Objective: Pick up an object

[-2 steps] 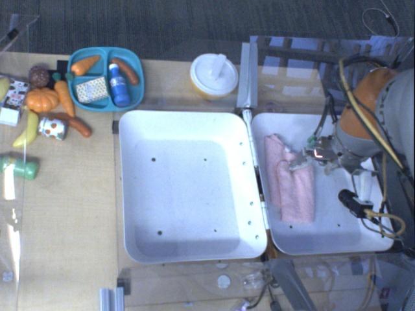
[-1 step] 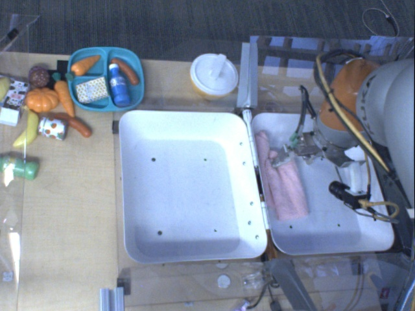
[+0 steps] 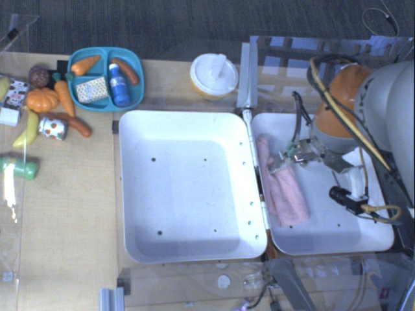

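Observation:
A long pink soft object [image 3: 285, 190] lies lengthwise along the left side of the right white bin [image 3: 343, 238], close to the wall between the two bins. My gripper [image 3: 288, 158] reaches in from the right and is low over the upper part of the pink object, at or just above its surface. The grey arm with its orange band [image 3: 347, 102] rises behind it at the right. The gripper's metal tip is small and seen from above, so its state is unclear.
The left white bin [image 3: 188, 186] sits beside the right one. Behind it are a teal divided plate [image 3: 107, 80] of toy food and a white lidded cup [image 3: 214, 75]. Toy foods [image 3: 45, 109] lie on the bench's left. A black cable [image 3: 353, 203] hangs over the right bin.

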`<state>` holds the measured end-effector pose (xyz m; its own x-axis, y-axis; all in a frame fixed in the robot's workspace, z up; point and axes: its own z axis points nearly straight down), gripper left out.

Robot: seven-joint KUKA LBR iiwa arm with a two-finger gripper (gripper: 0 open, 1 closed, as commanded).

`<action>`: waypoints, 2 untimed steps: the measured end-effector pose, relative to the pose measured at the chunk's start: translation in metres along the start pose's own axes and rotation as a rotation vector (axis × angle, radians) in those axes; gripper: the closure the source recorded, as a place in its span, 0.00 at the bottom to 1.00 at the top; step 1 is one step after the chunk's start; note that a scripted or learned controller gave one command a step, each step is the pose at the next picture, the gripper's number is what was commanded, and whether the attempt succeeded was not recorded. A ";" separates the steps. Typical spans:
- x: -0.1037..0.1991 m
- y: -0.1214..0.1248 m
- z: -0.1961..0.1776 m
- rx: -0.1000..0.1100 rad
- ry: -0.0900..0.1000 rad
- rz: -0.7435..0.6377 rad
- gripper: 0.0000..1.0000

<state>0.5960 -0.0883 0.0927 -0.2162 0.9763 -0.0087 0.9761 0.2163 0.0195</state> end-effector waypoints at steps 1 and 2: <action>0.003 -0.020 0.000 -0.001 0.001 -0.087 0.00; -0.026 -0.031 -0.043 0.012 0.010 -0.418 0.00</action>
<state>0.5706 -0.1203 0.1357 -0.5940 0.8045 -0.0036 0.8044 0.5940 0.0044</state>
